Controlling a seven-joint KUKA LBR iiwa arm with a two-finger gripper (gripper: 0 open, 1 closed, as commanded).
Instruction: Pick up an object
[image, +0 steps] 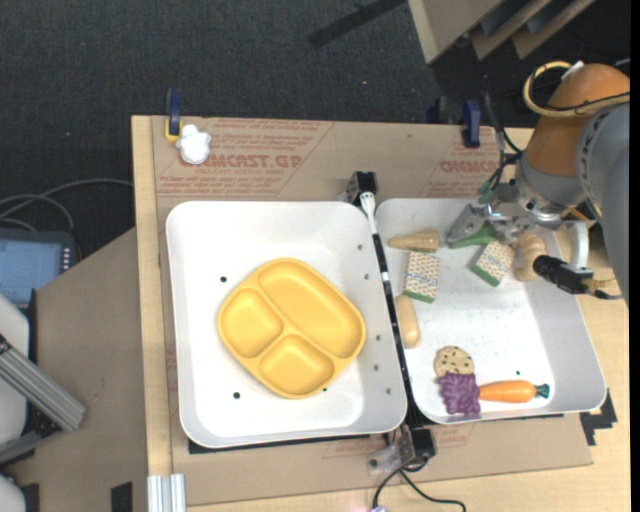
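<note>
If going for the green-edged patterned block (493, 263), find it lying in the far part of the right bin (560, 350), just beside the gripper (478, 228) and a little nearer the camera. Cannot tell whether touching or apart, nor tell the gripper spread from pressed together; see nothing plainly pinched in it.

Just right of the block, note a small tan piece (530, 246). To the left, a second patterned block (422, 275) and, beyond it, a tan wedge (414, 241), both near the bin's left wall. Further along that wall, a pale roll (408, 320). At the near end, well apart from the gripper, a cookie (453, 359), purple grapes (459, 394) and a carrot (512, 391). Across the divide, a yellow divided plate (290, 325) in the left bin (195, 260); out on the surface (250, 160), a small white thing (193, 147).

Most likely to go wrong through crowding: with the tan piece so close, easy to clamp both or knock one aside. Lying flat and looking thin, apt to slip out on closing, or to be shoved along the bin floor rather than lifted. So near the far wall, also some risk of striking the rim on the way down.
</note>
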